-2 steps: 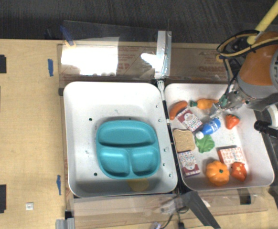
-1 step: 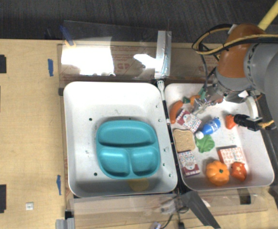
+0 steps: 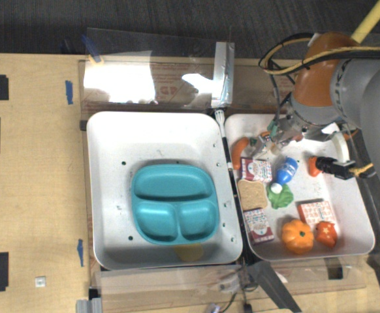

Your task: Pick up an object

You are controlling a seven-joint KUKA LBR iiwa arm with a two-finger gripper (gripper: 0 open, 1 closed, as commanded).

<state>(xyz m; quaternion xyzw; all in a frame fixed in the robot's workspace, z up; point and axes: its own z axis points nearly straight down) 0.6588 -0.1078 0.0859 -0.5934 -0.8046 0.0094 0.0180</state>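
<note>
Looking down from the overhead camera, 2 white bins are sitting side by side on the wooden bench [image 3: 27, 188]. The grey arm [image 3: 366, 90] is reaching in from the right, and its gripper [image 3: 278, 135] is hanging over the far left corner of the right bin [image 3: 367, 238]. The tip is blurring into the clutter there, so I cannot tell whether it is open or closed, and I am not seeing anything clearly caught in it.

Every small pickable piece is lying in that right bin. A reddish-orange piece [image 3: 241, 147] is sitting just left of the gripper, against the bin's left wall. Just below the gripper, the upper carton [image 3: 256, 169] is lying beside a blue bottle [image 3: 286, 171]. Under those, a tan slice [image 3: 251, 193] is resting next to a green piece [image 3: 280, 196]. Nearer the front edge, the lower carton [image 3: 260, 225] is lying flat, with an orange pumpkin [image 3: 297, 235] beside it and a red fruit [image 3: 326, 233] touching the pumpkin's right side. The right-hand carton [image 3: 315, 210] is lying just above those 2.

In the left bin [image 3: 102, 142], a teal divided tray [image 3: 175, 201] is sitting in the middle, well apart from the gripper.
</note>
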